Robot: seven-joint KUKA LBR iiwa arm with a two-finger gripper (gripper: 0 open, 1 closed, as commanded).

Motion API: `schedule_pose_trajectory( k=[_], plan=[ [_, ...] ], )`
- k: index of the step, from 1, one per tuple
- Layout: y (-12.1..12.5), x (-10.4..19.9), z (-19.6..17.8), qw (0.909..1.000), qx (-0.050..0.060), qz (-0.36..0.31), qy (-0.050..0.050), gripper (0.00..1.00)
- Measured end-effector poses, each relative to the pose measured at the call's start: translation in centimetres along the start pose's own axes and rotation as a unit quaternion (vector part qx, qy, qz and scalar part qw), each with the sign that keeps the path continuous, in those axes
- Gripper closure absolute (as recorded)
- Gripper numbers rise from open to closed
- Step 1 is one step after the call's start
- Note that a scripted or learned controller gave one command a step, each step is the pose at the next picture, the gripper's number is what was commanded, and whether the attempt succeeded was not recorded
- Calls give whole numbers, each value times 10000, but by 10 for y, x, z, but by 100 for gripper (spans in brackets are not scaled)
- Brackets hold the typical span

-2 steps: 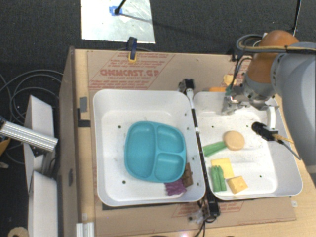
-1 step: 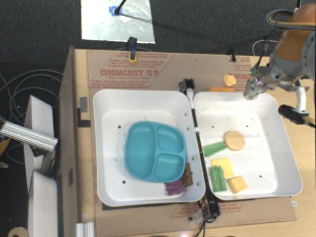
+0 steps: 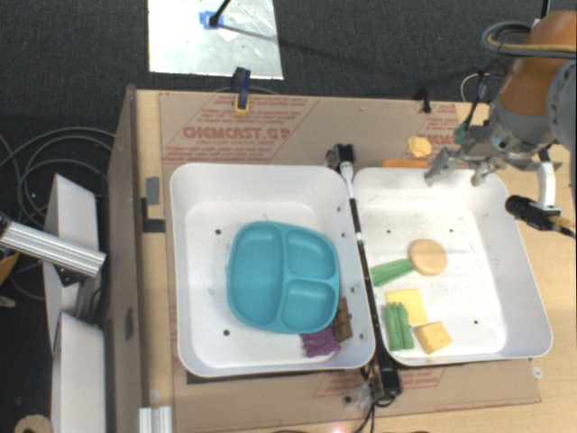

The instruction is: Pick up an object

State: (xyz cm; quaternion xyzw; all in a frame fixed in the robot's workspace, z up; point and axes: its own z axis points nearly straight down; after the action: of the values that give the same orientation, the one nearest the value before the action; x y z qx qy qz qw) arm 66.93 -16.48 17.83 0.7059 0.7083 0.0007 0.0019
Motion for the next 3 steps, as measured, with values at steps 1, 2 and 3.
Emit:
schedule_pose_trajectory(
  k=[1, 2, 3],
  plan=[
    [-58, -18, 99, 10000, 56, 28, 15, 0],
    [-86, 68, 94, 10000, 29, -29, 29, 0],
    [-129, 6, 94, 10000, 27, 34, 8, 0]
  ],
)
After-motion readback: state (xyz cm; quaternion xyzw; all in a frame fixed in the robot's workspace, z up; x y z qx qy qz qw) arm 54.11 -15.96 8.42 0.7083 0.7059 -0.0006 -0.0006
